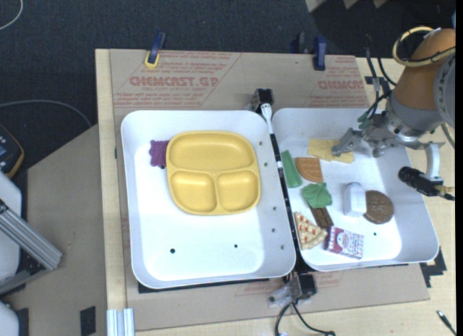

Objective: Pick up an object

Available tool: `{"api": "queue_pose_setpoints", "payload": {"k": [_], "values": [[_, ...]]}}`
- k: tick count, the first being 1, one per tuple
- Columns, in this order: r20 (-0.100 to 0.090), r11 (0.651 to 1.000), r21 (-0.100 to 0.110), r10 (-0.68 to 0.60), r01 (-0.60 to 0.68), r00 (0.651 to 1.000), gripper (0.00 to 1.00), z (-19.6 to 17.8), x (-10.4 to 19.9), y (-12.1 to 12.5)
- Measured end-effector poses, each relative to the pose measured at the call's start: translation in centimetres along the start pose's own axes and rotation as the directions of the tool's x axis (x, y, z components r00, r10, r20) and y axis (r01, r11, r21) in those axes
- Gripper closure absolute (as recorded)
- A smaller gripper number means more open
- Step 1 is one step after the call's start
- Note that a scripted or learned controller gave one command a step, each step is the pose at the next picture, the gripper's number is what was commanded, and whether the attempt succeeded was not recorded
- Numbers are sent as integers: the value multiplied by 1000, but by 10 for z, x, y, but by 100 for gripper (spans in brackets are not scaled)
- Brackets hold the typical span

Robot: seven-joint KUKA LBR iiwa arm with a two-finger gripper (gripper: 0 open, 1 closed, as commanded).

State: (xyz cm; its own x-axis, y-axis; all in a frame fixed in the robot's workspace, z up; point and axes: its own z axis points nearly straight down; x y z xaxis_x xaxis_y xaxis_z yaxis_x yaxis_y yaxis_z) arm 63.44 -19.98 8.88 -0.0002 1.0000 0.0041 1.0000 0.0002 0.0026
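My gripper (346, 144) is low over the right bin (416, 237), fingers spread apart around the yellow cheese wedge (327, 149) at the bin's far side; contact not discernible. The bench board (217, 77) reads "CHEMCAST GP" in red. The small pink-white packet (344, 242) has print too small to read.

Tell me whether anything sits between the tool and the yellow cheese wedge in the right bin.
Nothing visible stands between them. The tool hangs right above the yellow cheese wedge near the right bin's back edge. The nearest neighbour, a tan bread slice, lies just on the wedge's near side, out of the way.
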Motion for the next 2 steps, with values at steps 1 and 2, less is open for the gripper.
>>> {"api": "queue_pose_setpoints", "payload": {"k": [1, 2], "values": [[7, 1000, -17, -2, 2, 1000, 100, -16, -1, 4], [7, 1000, -7, -2, 2, 1000, 100, -77, 6, 11]]}}
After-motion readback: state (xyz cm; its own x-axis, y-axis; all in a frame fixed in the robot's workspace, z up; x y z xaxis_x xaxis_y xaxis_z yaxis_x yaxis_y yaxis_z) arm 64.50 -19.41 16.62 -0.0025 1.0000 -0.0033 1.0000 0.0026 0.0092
